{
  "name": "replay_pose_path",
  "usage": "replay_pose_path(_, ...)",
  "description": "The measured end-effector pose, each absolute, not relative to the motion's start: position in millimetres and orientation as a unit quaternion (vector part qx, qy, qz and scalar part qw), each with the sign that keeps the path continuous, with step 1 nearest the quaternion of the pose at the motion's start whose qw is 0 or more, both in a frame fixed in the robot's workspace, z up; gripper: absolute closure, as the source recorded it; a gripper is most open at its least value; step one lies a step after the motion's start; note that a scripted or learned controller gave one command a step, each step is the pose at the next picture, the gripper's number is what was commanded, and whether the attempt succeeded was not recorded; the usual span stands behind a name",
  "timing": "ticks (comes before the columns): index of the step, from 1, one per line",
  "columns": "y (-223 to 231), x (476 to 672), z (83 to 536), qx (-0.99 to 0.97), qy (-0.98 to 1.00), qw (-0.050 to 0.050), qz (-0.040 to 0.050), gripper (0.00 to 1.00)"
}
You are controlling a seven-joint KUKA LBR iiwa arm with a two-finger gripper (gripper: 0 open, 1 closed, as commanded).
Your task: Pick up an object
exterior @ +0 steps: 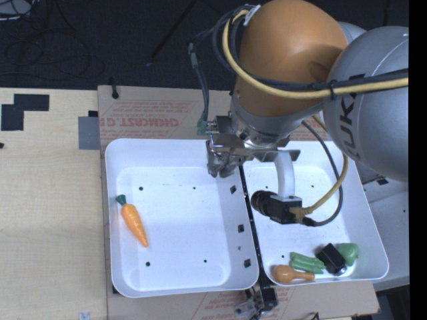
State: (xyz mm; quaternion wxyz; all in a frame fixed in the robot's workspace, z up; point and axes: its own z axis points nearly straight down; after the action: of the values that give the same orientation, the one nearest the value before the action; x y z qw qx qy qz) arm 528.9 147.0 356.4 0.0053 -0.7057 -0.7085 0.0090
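Observation:
An orange carrot (134,225) with a green top lies near the left wall of the left bin (173,282). In the front right corner of the right bin (373,245) sit a green pod-shaped item (306,263), a black block (331,258), a light green piece (349,251) and a yellow-orange pear-shaped item (291,274). My gripper (222,162) hangs under the large orange wrist, above the back part of the rim shared by the two bins. It is well apart from the carrot and from the corner cluster, and I see nothing in it.
The arm's grey and orange body (293,52) covers the back of the right bin. A black cylindrical fitting (273,206) with a yellow cable hangs over the right bin's middle. A cardboard sheet (153,115) lies under the bins, on a pale wooden bench (47,199).

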Motion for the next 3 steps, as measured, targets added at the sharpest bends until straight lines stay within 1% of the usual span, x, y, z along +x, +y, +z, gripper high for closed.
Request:
replay_pose_path(1,97.4,512.3,301.9,-0.709,-0.706,0.003,0.0052,1.00)
replay_pose_path(2,132.2,512.9,144.9,-0.707,-0.707,0.006,0.0089,1.00)
replay_pose_path(3,168.8,496.8,85.3,-0.707,-0.708,-0.001,0.0012,1.00)
